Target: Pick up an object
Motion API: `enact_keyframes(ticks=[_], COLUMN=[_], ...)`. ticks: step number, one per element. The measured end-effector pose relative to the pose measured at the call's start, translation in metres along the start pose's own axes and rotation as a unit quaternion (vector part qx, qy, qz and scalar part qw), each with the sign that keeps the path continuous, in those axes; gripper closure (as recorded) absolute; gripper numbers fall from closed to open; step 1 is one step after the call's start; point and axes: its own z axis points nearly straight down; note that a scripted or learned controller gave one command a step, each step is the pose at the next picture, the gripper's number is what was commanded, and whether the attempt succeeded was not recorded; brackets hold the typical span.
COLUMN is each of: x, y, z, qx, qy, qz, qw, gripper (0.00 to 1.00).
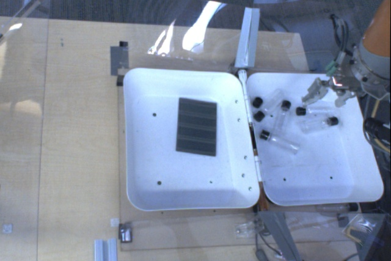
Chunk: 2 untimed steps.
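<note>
Here, gripper (328, 92) spread open and holding nothing, over clear black-capped vials (278, 122) in right bin (366, 189); dark ridged block (197, 127) in left bin (143, 186).

Arm from the right, end effector (329, 93) low, fingers spread, nothing between

Left bin (140, 180): held one dark grey ribbed rectangular pad (197, 126), lying flat near the centre. Right bin (360, 183): held several clear vials with black caps (278, 122), possibly five, scattered across its upper half, some touching. Gripper (330, 92): hung above the right bin's upper right part, fingers spread, nothing between them. Arm (374, 52) entered from the right. A metal strip (247, 36) lay behind the bins.
</note>
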Motion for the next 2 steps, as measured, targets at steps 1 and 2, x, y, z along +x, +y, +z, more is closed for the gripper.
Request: enact_keyframes(ticks=[1,2], x=[-0.044,-0.047], y=[0.034,0.071], z=[0.126,0.156], qx=[0.001,-0.003], qy=[0.000,-0.001], qz=[0.004,-0.102], qw=[1.0000,0.9948], gripper=[0.00,0.00])
